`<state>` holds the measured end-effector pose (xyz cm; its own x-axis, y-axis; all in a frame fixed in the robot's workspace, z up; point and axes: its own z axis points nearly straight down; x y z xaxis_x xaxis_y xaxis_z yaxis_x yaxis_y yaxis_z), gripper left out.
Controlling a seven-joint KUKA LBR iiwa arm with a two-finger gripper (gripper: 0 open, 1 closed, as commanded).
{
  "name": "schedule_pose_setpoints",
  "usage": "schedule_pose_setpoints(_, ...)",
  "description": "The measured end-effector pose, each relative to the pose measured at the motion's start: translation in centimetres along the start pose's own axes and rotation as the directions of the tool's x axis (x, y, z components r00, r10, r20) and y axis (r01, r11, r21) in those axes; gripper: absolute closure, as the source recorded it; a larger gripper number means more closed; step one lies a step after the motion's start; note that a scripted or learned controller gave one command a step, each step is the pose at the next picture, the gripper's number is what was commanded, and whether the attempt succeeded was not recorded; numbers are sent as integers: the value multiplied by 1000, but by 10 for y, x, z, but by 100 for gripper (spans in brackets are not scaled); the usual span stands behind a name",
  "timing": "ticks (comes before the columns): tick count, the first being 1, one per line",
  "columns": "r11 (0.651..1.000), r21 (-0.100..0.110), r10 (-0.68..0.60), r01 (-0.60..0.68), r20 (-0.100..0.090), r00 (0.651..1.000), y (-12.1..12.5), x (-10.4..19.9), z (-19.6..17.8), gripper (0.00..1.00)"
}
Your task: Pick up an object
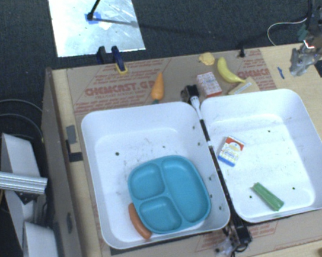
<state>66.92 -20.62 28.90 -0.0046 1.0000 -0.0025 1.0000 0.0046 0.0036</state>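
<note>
Objects for picking lie in two white bins on the bench (79, 185). The left bin (141, 114) holds the plate (167, 193), blue with three wells, which sits flat in the near right corner. Its right edge is close to the wall and its front edge is near the rim. The bin floor behind the plate and to its left is bare and open.

The right bin (283, 142) lies just right of the plate, past the joined walls. Most of its floor is bare.

The gripper (305, 61) hangs far up and right of the plate, outside both bins and above the bench beyond the right bin's far corner. I cannot tell whether it is spread or pressed together. Nothing is seen in it.

The sausage (139, 221), orange, lies just left of the plate's front corner, touching or nearly touching its edge, and close to the bin's front wall.

The block (267, 196), green and slanted, lies right of the plate near the right bin's front wall, with room on all sides.

The box (231, 151), white with red and blue, lies up and right of the plate, just past the joined walls. It is well apart from the block.
</note>
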Motion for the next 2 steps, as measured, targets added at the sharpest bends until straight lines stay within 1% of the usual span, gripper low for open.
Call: schedule_pose_setpoints(2, 1000, 1, 4, -4, 0, 1000, -19, 0, -5, 100)
